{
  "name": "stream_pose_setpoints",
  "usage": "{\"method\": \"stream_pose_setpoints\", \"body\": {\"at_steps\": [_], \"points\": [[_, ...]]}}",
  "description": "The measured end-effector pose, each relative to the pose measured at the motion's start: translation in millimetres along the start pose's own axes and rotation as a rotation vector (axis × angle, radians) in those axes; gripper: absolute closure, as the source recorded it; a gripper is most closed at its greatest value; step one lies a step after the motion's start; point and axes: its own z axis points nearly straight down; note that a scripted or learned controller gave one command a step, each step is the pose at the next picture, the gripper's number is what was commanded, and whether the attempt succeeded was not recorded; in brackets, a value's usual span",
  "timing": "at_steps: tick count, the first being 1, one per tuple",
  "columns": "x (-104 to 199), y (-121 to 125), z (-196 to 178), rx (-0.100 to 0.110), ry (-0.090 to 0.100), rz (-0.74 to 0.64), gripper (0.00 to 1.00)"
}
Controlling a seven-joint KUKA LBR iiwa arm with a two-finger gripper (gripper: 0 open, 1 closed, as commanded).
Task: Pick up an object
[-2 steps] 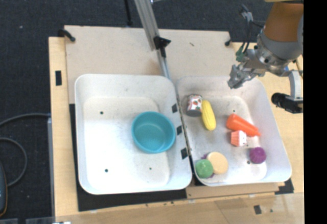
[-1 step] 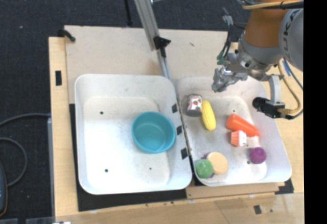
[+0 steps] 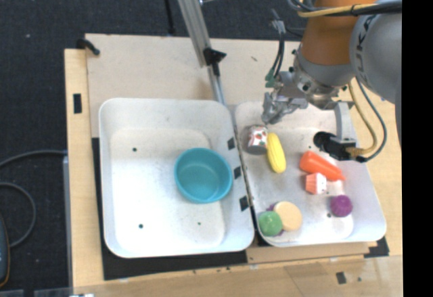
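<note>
Right bin (image 3: 365,221): the jaws (image 3: 276,110) hang over its far left corner; whether they are parted or closed cannot be told. Directly below them, near the bin's left wall, lie a silvery object (image 3: 256,139) and, touching it, a yellow corn cob (image 3: 275,152).

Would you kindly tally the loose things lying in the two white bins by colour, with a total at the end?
Blue: 1, the bowl
Yellow: 1, the corn cob
Orange: 1, the carrot
Silver: 1, the shiny piece
Green: 1, the ball
Tan: 1, the round disc
Purple: 1, the small ball
Pink-and-white: 1, the block
Total: 8
</note>
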Motion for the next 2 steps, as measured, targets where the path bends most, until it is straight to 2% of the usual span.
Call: {"method": "stream_pose_setpoints", "body": {"at_steps": [1, 2], "points": [[45, -19, 6, 0.002, -0.001, 0.001, 1.0], [104, -25, 5, 0.002, 0.0, -0.001, 1.0]]}}
